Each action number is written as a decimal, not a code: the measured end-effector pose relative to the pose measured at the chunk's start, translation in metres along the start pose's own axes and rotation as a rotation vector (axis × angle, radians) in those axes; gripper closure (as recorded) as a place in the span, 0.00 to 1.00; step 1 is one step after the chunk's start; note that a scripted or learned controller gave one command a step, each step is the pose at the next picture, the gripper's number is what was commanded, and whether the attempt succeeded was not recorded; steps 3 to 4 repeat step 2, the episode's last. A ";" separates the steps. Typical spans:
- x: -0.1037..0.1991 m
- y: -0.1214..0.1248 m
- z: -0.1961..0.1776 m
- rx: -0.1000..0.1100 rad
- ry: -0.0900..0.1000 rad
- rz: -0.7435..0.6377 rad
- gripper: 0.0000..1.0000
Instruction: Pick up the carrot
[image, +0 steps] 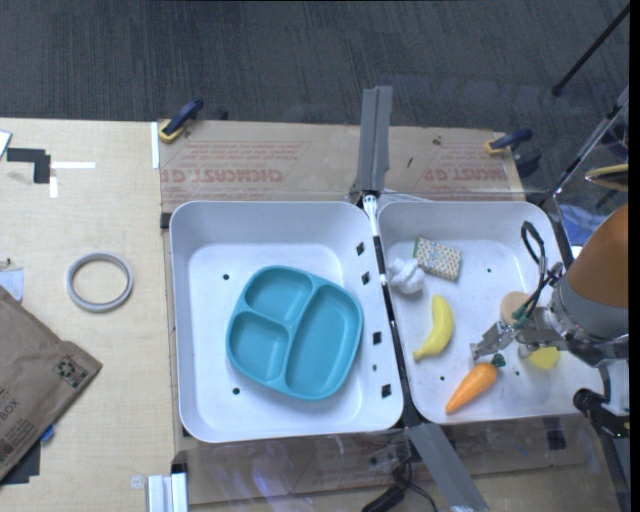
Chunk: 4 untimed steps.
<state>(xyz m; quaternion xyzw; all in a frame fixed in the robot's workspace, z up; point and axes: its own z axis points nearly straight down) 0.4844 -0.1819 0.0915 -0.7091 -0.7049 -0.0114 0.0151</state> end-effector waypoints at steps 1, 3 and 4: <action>0.039 -0.008 0.002 0.003 -0.036 -0.185 0.00; 0.039 -0.009 -0.006 0.004 -0.037 -0.185 1.00; 0.039 -0.009 -0.006 0.004 -0.037 -0.185 1.00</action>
